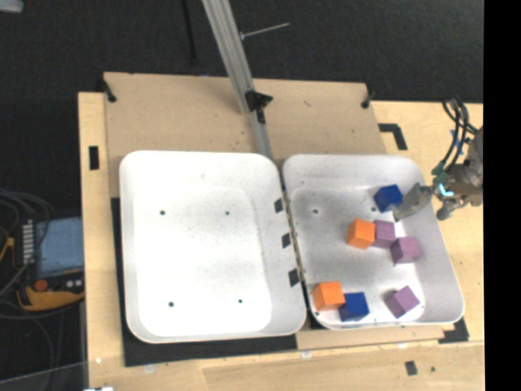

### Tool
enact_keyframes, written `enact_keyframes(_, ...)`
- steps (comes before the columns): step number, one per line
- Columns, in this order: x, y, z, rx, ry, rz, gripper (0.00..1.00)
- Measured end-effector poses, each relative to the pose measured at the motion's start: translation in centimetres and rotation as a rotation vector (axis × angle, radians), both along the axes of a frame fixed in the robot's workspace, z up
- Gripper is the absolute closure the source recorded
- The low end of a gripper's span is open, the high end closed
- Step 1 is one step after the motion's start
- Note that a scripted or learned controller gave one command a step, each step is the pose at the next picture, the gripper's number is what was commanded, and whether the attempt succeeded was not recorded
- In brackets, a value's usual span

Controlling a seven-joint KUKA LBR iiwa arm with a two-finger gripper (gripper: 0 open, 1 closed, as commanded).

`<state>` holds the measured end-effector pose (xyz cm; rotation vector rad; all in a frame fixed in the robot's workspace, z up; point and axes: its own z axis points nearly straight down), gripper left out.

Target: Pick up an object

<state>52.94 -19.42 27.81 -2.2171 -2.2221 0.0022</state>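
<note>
Camera view: right bin (326, 173) holds blue, orange, purple cubes (362, 234).

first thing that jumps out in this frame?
The coloured cubes bunched in the right bin: two blue, two orange and three purple. Next, the gripper at that bin's right rim, just right of the upper blue cube, with nothing seen between its fingers. The left bin shows bare white with a few dark dots.
</note>
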Motion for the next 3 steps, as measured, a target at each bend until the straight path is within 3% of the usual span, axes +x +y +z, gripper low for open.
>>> enact_keyframes(1, 0.1, 0.0, 0.2, -0.001, -0.004, 0.0, 0.0)
enact_keyframes(3, 0.0, -0.7, -8.4, -0.002, 0.0, -0.003, 0.0)
